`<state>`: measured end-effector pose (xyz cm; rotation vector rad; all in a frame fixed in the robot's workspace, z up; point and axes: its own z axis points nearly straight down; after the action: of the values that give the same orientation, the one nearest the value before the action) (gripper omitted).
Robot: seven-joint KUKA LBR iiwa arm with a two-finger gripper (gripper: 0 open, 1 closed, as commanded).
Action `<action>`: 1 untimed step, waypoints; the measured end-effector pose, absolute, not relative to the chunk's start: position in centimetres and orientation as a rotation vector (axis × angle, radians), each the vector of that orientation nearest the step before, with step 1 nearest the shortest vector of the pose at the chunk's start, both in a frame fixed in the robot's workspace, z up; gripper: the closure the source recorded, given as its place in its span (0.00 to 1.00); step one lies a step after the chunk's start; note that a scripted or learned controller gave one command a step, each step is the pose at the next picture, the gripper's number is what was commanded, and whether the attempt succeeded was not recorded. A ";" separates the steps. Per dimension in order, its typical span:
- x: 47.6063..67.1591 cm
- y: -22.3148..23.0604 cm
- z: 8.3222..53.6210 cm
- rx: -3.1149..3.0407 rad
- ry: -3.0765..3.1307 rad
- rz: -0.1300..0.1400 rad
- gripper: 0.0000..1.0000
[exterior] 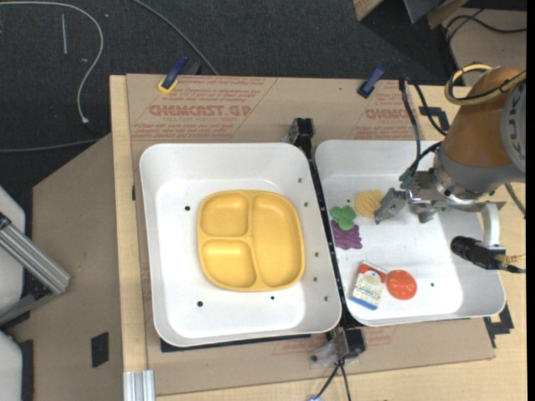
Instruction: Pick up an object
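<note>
Yellow plastic makes up the three-part plate [251, 240], which lies flat in the middle of the left bin [163, 182], well clear of every wall. The right bin [468, 303] sits just beside it, their inner rims almost touching. Near this bin's left wall lies a green toy piece [343, 216], and a purple grape-like cluster [348, 237] lies just below it, the two touching or nearly so. A pale yellow, biscuit-like object [367, 202] rests toward the bin's upper left part, right of the green piece. Close to the near edge lies a small white carton [367, 286] with red and blue print, and an orange-red round fruit [402, 284] sits against its right side. The gripper [399, 202] hangs over the upper middle of the right bin, its grey fingers [386, 208] spread apart and grasping nothing, the nearer tip just beside the biscuit-like object. The arm [481, 140] enters over the bin's right wall.
</note>
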<state>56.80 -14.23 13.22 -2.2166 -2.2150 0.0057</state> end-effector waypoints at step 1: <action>56.7 -14.1 8.2 -2.218 -2.217 0.003 0.00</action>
<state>56.75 -14.14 8.22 -2.2177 -2.2174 0.0031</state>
